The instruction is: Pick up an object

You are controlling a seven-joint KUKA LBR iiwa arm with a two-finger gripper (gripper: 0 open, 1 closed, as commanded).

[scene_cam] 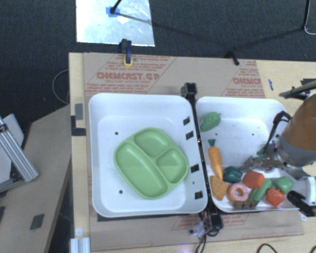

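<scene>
The right bin [242,115] holds a pile of toy foods along its near side. Among them are an orange carrot [215,161], a teal piece [231,174], a red-orange piece [254,179], a pink donut [237,193], a green cucumber-like piece [260,190], a red piece [275,196] and a tan piece [218,187]. A green leafy toy [210,121] lies alone at the bin's far left. My gripper [253,165] reaches in from the right and sits low over the pile, just behind the red-orange piece. Nothing is visibly lifted.
The left bin [110,109] carries a green divided plate [150,162]. A black divider clip [189,90] sits between the bins. The arm's orange band [305,128] hangs over the right bin's right wall. Cardboard lies under both bins.
</scene>
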